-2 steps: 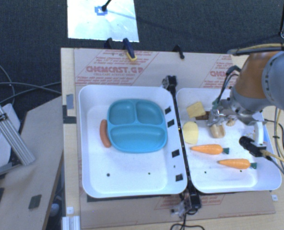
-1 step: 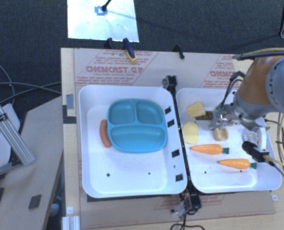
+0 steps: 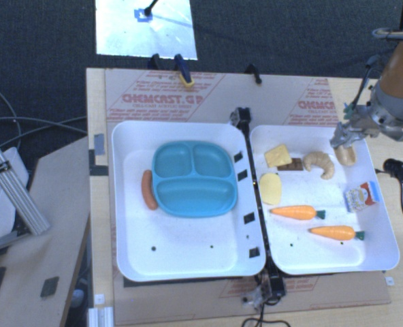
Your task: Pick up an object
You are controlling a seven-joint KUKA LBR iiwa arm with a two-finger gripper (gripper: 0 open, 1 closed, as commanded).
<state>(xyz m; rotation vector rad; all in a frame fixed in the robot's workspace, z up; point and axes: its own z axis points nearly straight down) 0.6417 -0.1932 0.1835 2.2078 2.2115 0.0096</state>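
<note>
Two white bins are sitting side by side on the worktop (image 3: 154,90), and the right bin (image 3: 378,251) is serving as the landmark here. The arm (image 3: 399,80) is reaching in over that bin's far right corner, and its pincer (image 3: 344,136) is hanging just above a small tan bread roll (image 3: 346,155) lying against the bin's far right wall. How wide the pincer is standing cannot be told from this angle, and nothing is showing between its tips.

Inside the right bin, a croissant (image 3: 320,163) is lying just left of the roll. A yellow cheese wedge (image 3: 278,155) and a small brown piece (image 3: 295,163) are lying at the far left, with a pale yellow piece (image 3: 271,189) just nearer. Two orange carrots (image 3: 295,212) (image 3: 334,233) are lying toward the near side, and a small carton (image 3: 360,197) is resting by the right wall.

Left of the right bin, the left bin (image 3: 130,251) is holding a blue divided plate (image 3: 193,180) with a sausage (image 3: 148,189) just beside it.
</note>
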